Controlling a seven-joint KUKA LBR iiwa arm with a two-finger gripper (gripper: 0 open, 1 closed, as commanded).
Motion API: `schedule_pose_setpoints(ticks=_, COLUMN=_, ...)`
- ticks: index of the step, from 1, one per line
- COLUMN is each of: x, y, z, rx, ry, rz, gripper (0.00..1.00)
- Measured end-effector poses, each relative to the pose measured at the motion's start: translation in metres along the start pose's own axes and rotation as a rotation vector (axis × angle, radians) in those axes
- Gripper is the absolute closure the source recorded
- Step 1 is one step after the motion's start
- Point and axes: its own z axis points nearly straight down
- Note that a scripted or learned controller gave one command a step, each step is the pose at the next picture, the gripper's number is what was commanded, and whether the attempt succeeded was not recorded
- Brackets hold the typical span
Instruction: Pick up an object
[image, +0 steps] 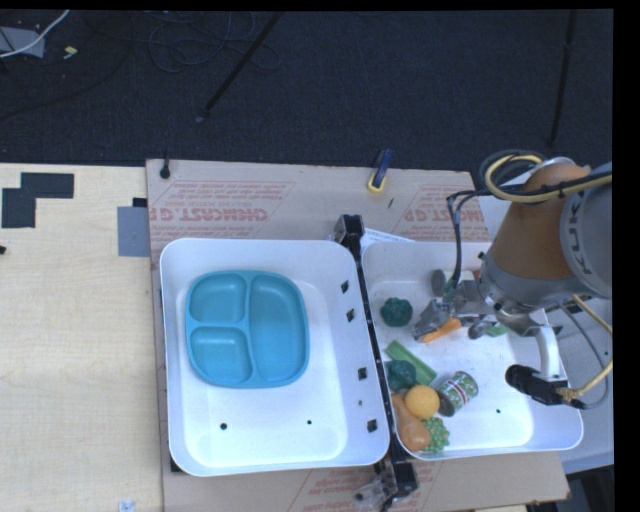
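My gripper (437, 322) hangs over the upper middle of the right bin (540, 430), reaching in from the right. A small orange stick-shaped piece (442, 330) sits right at its tip; whether it is gripped is unclear. A dark green broccoli-like piece (397, 311) lies just left of the gripper. Toward the front of the bin lie a green strip (411, 361), another dark green piece (401, 375), an orange ball (422, 401), a small green-labelled can (459, 390) and an orange and green piece (422, 435).
The left bin (200, 440) holds a blue divided plate (246, 329). A ridge with black clips (358, 330) separates the two bins. The arm's grey and orange body (540, 240) stands over the right bin's far right side.
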Motion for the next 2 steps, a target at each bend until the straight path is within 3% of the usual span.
schedule_pose_setpoints(ticks=1, x=0.002, y=0.0, z=0.053, rx=0.0, ry=0.0, rz=0.001, gripper=0.0)
schedule_pose_setpoints(ticks=2, x=0.0, y=0.0, z=0.04, rx=0.0, ry=0.001, rz=0.007, gripper=1.0)
